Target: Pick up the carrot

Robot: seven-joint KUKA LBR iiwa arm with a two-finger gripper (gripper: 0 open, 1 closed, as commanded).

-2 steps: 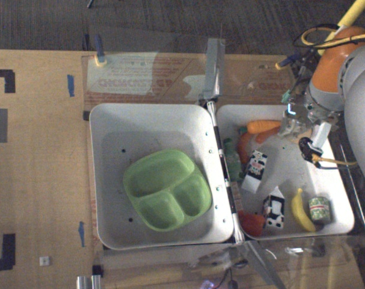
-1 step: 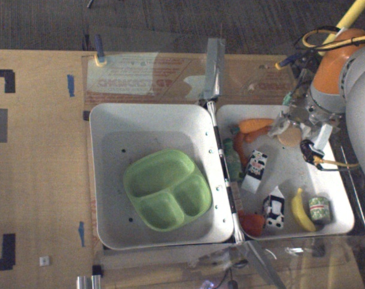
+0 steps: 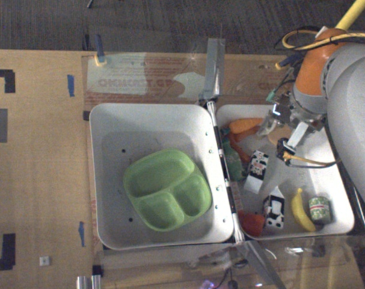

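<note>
The carrot (image 3: 245,126) is an orange piece lying near the far left corner of the right bin (image 3: 344,224). My gripper (image 3: 282,132) hangs over the far part of that bin, just right of the carrot. It is open, its two fingers spread apart with nothing between them. One fingertip (image 3: 270,125) is close to the carrot's right end; whether they touch is unclear. The grey arm with its orange band (image 3: 314,71) comes in from the upper right.
The right bin also holds a dark green item (image 3: 231,161), two cow-patterned cartons (image 3: 257,168) (image 3: 275,210), a banana (image 3: 301,210), a small can (image 3: 319,209) and a red item (image 3: 252,223). A green divided plate (image 3: 167,189) lies in the left bin (image 3: 110,125).
</note>
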